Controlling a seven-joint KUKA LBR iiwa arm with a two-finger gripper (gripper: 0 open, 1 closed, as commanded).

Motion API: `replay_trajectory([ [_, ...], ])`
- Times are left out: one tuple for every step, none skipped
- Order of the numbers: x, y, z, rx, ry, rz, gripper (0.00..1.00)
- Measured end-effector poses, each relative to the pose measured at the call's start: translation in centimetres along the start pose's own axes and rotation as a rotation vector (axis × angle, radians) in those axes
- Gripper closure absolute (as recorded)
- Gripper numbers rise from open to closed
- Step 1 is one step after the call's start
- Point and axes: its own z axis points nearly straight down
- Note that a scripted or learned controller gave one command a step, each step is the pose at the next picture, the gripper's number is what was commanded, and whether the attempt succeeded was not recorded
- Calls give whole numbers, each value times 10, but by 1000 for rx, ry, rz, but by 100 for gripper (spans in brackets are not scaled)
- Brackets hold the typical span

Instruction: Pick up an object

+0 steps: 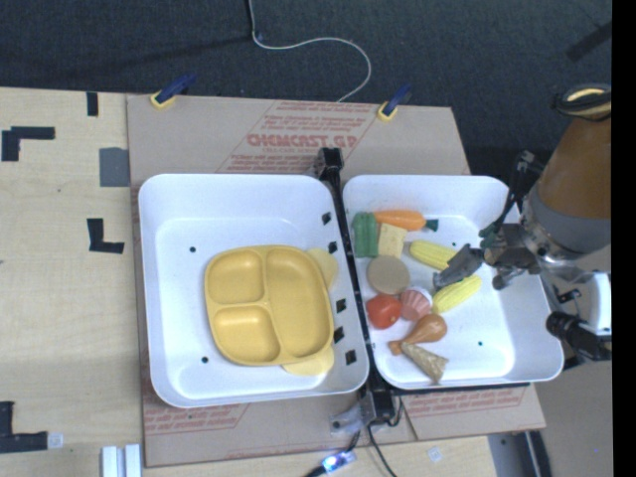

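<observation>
Lying in the right bin [497, 361], a yellow corn cob [455, 292] sits just beside the gripper [477, 261], whose dark fingers look spread, gripping nothing. Another corn cob [431, 254], a carrot [400, 219], a green block [366, 235], a tan round disc [389, 274], a red tomato [384, 311] and a drumstick [421, 332] crowd the bin's left half. Beside it, the left bin [169, 266] holds a smooth yellow divided tray [268, 302] with three compartments. Both bins rest on cardboard [199, 132].

Wooden bench [60, 296], cardboard sheet [288, 137] on it, two white bins [164, 217] atop
</observation>
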Motion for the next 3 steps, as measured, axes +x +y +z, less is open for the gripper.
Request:
replay_trajectory([
  [0,2,-6,-13,-2,-3,0],
  [3,0,37,-9,-2,-3,0],
  [5,10,92,-8,-2,-4,0],
])
